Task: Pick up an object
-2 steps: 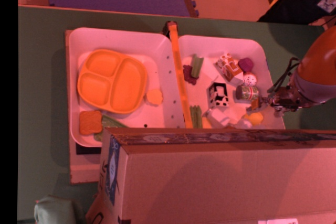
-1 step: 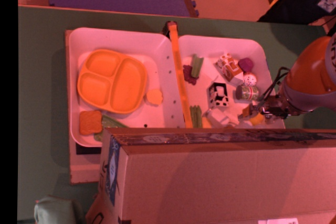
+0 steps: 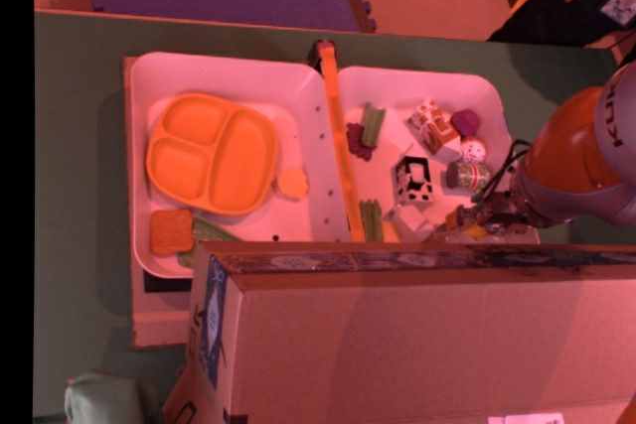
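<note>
Left bin: it holds an orange divided plate, a small round orange piece just beside the plate, an orange square block and a green strip near the front wall.
Divider: an orange bar lies between the two bins, along their shared edge.
Right bin: many small things lie close together here: a green stalk over a dark red piece, a red-and-white carton, a purple piece, a white dotted ball, a black-and-white cow-pattern box, a small can and a second green stalk.
Can: it lies on its side, long axis running left to right, touching nothing I can be sure of.
Obstruction: a large cardboard box in front covers the near edge of both bins.
Gripper: low at the front of the right bin, just below the can; cannot tell how far it is open, or if it has anything.
</note>
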You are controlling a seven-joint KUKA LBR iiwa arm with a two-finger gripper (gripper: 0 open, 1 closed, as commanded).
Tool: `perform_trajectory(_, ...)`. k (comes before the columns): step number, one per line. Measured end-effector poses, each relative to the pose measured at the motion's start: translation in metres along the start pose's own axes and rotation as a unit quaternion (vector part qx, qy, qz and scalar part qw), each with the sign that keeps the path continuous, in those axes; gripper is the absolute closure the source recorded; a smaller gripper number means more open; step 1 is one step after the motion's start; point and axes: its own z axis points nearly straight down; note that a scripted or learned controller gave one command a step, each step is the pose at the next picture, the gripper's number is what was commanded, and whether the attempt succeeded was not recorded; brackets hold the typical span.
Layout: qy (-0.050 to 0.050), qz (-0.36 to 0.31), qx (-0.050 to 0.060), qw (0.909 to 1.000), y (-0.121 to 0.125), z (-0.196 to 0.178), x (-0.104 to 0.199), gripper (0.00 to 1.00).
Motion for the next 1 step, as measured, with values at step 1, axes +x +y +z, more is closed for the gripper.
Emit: perform_trajectory(1, -0.004, 0.003, -0.005, 1.0000, 0.0018, -0.0127, -0.0031, 1.00)
